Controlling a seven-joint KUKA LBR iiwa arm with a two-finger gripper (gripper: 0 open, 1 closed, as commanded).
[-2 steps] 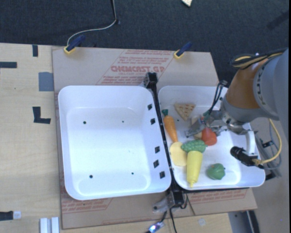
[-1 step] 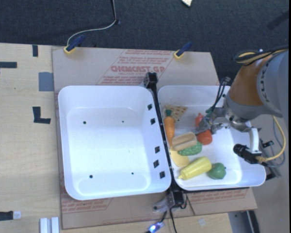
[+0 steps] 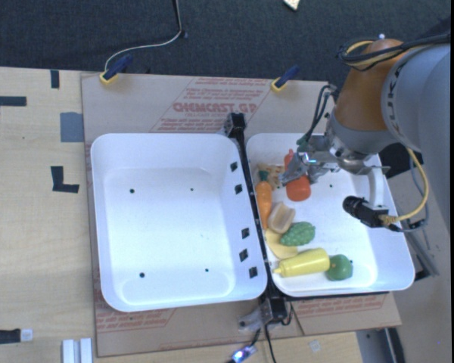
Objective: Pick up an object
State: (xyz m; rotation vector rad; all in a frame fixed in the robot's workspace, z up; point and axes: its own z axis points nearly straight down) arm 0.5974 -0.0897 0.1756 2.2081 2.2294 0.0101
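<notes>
The gripper (image 3: 301, 166) hangs over the right bin (image 3: 390, 274), just above the red object (image 3: 298, 189). I cannot tell how its jaws stand. Best descend straight, centred, clear of the carrot (image 3: 264, 200).

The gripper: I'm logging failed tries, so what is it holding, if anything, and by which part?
Cannot be told. The gripper sits low in the right bin, right beside a red-orange piece, but no object shows between its fingers.
</notes>
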